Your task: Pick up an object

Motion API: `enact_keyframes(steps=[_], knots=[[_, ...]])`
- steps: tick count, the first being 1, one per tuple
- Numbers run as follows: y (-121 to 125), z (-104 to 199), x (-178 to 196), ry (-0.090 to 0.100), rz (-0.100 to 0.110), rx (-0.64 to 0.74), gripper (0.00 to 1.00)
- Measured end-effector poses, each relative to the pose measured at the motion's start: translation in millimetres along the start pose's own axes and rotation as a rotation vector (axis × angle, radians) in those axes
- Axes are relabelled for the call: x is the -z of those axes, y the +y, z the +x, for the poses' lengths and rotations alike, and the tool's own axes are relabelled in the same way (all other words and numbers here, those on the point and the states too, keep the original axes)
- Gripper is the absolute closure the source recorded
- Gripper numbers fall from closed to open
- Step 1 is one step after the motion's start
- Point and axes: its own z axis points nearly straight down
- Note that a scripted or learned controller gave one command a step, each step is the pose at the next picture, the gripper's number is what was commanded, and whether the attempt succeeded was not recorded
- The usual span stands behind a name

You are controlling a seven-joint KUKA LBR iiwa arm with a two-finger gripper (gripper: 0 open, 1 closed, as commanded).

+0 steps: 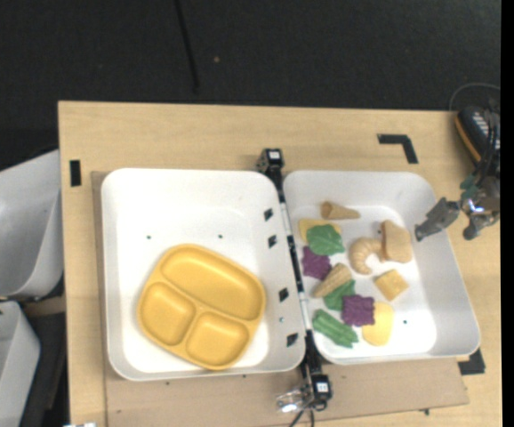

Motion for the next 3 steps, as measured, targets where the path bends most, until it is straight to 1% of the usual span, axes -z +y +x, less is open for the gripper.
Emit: enact_keyframes(steps=[1, 2, 3], knots=[[-41.8, -11.8, -128.1, 0.006, 0.013, -0.004, 0.0], [-38.4, -14.7, -151.3, 0.002, 0.003, -0.002, 0.0], [-38.5, -2.0, -191.1, 0.002, 0.002, -0.004, 0.0]])
